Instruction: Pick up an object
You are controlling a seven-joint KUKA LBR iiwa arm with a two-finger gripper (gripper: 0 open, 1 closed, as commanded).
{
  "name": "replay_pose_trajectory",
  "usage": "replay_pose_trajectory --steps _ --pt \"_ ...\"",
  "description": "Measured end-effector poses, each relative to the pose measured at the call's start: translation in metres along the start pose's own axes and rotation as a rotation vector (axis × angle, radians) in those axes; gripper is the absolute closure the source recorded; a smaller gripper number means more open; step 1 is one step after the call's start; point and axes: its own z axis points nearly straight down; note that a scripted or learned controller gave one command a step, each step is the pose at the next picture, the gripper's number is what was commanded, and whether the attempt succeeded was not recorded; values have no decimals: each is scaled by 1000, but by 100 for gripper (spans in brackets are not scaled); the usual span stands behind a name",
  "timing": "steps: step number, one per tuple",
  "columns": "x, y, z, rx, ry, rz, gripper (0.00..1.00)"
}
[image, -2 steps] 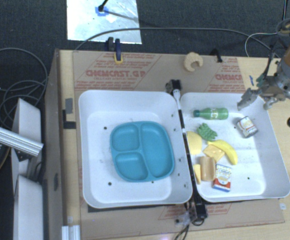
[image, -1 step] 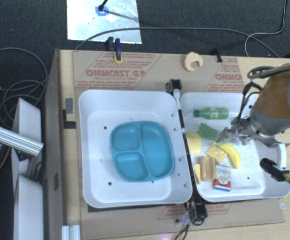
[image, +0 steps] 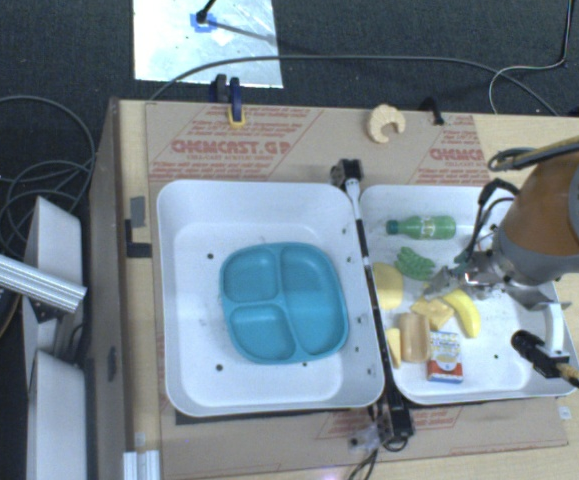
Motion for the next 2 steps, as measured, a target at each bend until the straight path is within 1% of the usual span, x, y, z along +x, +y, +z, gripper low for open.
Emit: replay_pose_trajectory --steps 1,2 --pt "0 0 -10 1 0 0 100" --pt "62 -26 -97 13 2 -2 100"
